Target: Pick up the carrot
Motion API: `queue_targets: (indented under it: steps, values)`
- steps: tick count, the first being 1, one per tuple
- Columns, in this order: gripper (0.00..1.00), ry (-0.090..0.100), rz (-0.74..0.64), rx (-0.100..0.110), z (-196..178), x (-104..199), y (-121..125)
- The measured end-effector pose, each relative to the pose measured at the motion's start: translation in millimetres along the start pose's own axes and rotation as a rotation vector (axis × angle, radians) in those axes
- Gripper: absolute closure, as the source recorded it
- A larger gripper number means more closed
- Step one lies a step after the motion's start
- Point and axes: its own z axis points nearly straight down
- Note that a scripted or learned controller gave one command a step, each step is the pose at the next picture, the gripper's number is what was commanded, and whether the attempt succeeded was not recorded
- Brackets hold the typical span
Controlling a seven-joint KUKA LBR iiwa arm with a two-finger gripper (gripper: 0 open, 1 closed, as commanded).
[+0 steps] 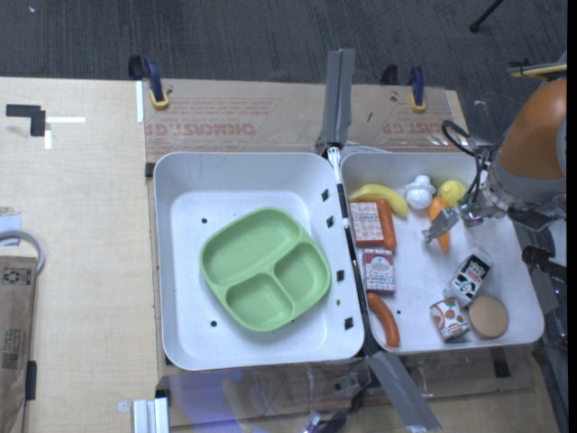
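Observation:
The carrot (pixel 436 209) is a small orange piece lying in the right bin (pixel 527 282), towards its back, just below a white bulb-like item and a yellow lemon. Its lower tip pokes out at the near side of the gripper. My gripper (pixel 440 227) reaches in from the right and sits low, right over the carrot's middle, so a grey part of it crosses the carrot. Whether the carrot is held cannot be made out.
Also in the right bin are a banana (pixel 379 192), a white bulb (pixel 418 192), a lemon (pixel 453 190), two red boxes (pixel 365 224), a sausage (pixel 385 319), a small carton (pixel 467 279), a can (pixel 449 319) and a brown disc (pixel 489 316). The left bin holds a green divided plate (pixel 264 269).

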Motion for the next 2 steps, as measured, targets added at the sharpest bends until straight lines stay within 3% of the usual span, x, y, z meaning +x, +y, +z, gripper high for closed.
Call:
queue_targets:
  steps: [1,2]
  values:
    - [1.00,0.000,0.003,0.000,-7.9,-0.8,-0.1]
    - [1.00,-0.001,-0.132,0.000,-113.4,53.2,-35.6]
